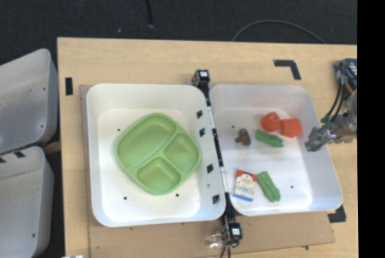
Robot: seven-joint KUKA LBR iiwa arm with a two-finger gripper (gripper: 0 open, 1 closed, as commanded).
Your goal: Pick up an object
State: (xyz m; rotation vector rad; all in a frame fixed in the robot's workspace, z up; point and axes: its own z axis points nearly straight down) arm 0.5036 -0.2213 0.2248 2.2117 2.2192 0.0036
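Observation:
The right bin [301,193] holds several small objects: a red-orange piece [271,122] beside an orange block [292,127], a green pod [269,139], a small brown lump [243,137], a white and red-blue packet [244,185] and another green pod [269,186]. My gripper [316,139] sits at the right rim of this bin, just right of the orange block and apart from it. The arm's wrist and cables [344,94] show at the right edge.
The left bin [102,202] holds a green divided plate [158,153]. A black-clipped divider [212,142] runs between the bins. Wooden bench [150,58] surrounds them; grey-white panels [24,130] stand at far left.

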